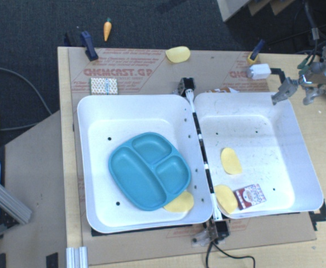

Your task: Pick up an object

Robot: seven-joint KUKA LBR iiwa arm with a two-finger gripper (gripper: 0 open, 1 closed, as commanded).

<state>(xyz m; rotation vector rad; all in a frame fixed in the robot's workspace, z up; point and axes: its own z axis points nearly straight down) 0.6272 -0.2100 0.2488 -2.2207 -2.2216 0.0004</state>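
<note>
Hovering past the far right corner of the right bin [297, 149], my hand [297, 92] has its two dark fingers spread apart, nothing between them; my wrist is cut off at the frame's edge. Below in that smooth white bin lie a flat yellow oval piece [230, 161], a second yellow piece [226, 199] at the near rim, and touching it a small red-and-white packet [251, 195], its print too small to read. The left bin [95, 127] carries a glossy blue divided plate [149, 170] that partly hides another yellow piece [179, 202]. A yellow lump [178, 54] rests on the table [67, 149].
</note>
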